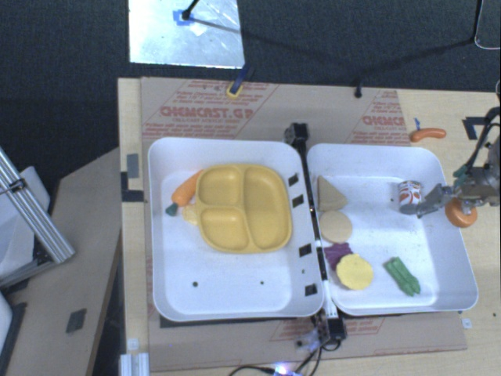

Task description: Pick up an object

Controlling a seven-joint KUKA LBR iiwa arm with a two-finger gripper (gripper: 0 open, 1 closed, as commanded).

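Two white bins (235,308) are sitting on a bench as the gripper (427,203) is reaching toward a small can (409,194); its grip state is unclear.

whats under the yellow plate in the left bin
A carrot pokes out from the yellow plate's left edge, with a pale yellow piece just below it. How far either runs beneath is hidden, as is anything else the plate covers in the left bin.

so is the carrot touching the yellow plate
Touching. In the camera view the carrot lies against the upper left rim of the yellow plate, with no white bin floor showing between them.
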